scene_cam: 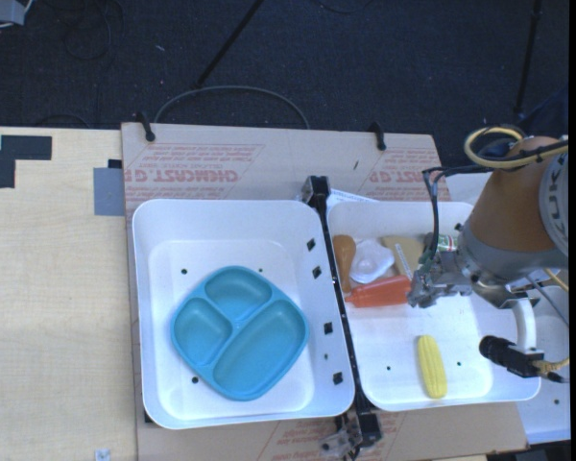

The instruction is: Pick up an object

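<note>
Tool (pixel 424 291) sits low at the orange carrot's (pixel 378 294) right end; jaw state cannot be told. Recommend centring over the carrot before closing.

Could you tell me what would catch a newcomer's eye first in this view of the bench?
Probably the bright blue three-compartment plastic plate, lying alone in the left white bin. Next comes the grey arm's gripper, lowered into the right white bin at the end of an orange carrot-shaped toy. A yellow toy corn cob lies apart, nearer the front.
</note>
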